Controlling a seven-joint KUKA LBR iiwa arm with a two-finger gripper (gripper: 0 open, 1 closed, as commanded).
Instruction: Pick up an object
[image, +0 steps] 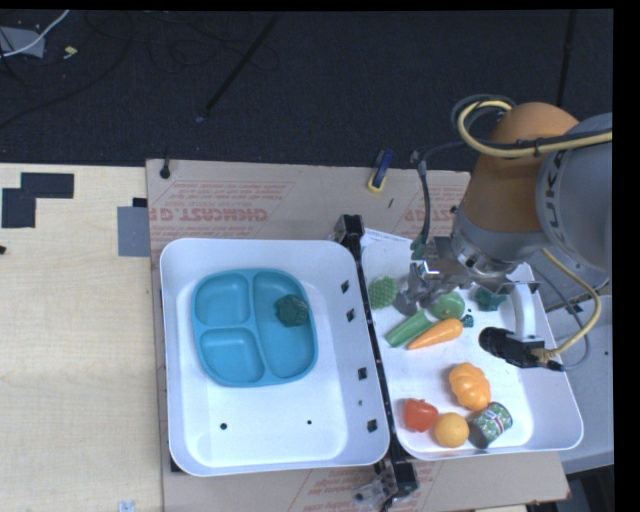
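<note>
Jaws (425, 295) of dull grey metal hang low in the right bin (560, 425) over a smooth green cucumber (407, 329) and a tapered orange carrot (436, 334); whether they are parted or gripping anything cannot be told. A bumpy dark-green broccoli piece (292, 311) sits in the glossy blue divided tray (252, 327).

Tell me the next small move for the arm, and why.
Probably a short drop straight down. The tool hangs low in the right bin over the green pieces beside the carrot, but nothing shows between its fingers, so no object is picked yet.
</note>
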